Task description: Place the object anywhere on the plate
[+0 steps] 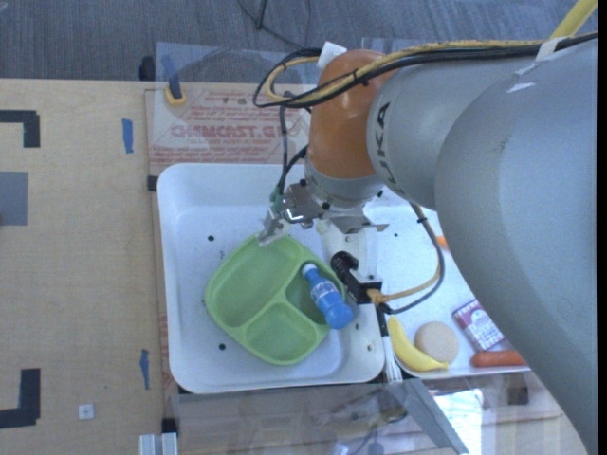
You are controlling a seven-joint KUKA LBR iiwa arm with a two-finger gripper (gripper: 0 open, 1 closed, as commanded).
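Since bottle [327, 297] lies on plate [264, 301], I judge placing done; pincer [277, 224] state I cannot tell; retreat left.

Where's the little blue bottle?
The bottle lies on the right side of the green plate in the left bin, just below the gripper.
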